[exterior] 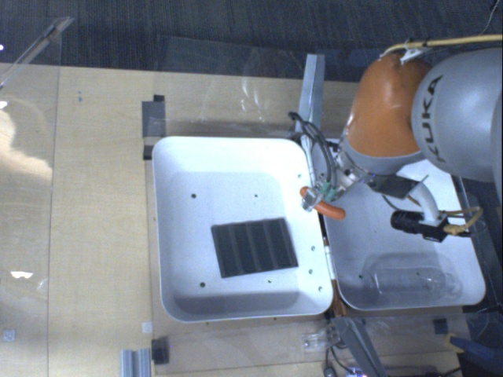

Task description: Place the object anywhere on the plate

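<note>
Right bin (471,277): white, shallow, nearest the arm's side; a clear plastic container (409,277) lies in its near part.
Plate (254,247): dark, ridged, rectangular; it lies flat on the floor of the left bin (181,210).
Object (332,210): small, orange, elongated; it sits over the rim between the two bins, well apart from the plate.
Gripper (321,197): fingers closed around the orange object, holding it.
Arm (440,108): grey with an orange band, farthest back.
</note>
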Tool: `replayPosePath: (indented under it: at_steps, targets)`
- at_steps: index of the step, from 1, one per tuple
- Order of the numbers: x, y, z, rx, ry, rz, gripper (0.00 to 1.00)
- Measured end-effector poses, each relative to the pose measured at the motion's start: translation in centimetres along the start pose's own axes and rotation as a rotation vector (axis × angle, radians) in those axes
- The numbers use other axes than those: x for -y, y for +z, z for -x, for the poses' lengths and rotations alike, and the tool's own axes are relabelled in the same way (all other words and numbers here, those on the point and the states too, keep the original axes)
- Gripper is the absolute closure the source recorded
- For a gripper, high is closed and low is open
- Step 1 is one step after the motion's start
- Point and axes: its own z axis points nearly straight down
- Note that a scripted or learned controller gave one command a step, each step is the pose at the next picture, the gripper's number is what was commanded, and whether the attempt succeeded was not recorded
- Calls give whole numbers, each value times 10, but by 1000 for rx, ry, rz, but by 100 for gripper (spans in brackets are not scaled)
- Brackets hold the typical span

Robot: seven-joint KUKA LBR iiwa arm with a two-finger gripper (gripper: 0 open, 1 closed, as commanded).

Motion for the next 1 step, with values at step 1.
replayPosePath:
  at_steps: [1]
  targets:
    - [-1, -54, -76, 1, -49, 3, 100]
